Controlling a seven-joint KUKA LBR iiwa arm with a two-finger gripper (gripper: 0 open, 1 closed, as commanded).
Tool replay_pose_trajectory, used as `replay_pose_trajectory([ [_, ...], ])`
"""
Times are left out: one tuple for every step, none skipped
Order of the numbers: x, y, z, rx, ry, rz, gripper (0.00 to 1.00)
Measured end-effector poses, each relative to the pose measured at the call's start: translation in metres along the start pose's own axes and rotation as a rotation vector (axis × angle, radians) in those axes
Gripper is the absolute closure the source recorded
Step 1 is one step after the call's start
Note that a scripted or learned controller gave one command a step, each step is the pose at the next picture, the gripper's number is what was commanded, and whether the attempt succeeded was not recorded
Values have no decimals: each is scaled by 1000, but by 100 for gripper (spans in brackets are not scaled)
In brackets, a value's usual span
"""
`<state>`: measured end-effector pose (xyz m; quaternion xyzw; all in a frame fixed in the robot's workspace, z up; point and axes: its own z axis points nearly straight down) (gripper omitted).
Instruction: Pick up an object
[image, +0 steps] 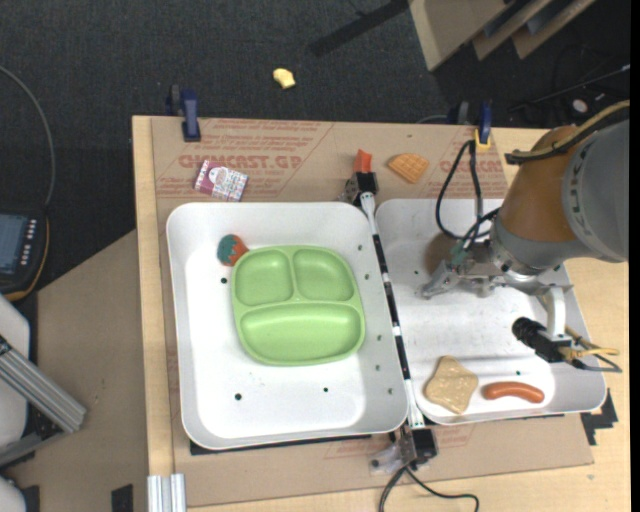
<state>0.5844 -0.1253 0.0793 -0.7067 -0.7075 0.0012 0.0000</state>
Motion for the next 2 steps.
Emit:
replay_pose_trajectory([
  [1, 60, -6, -8, 0, -2, 0],
  [1, 58, -16, -6, 0, 0, 100],
])
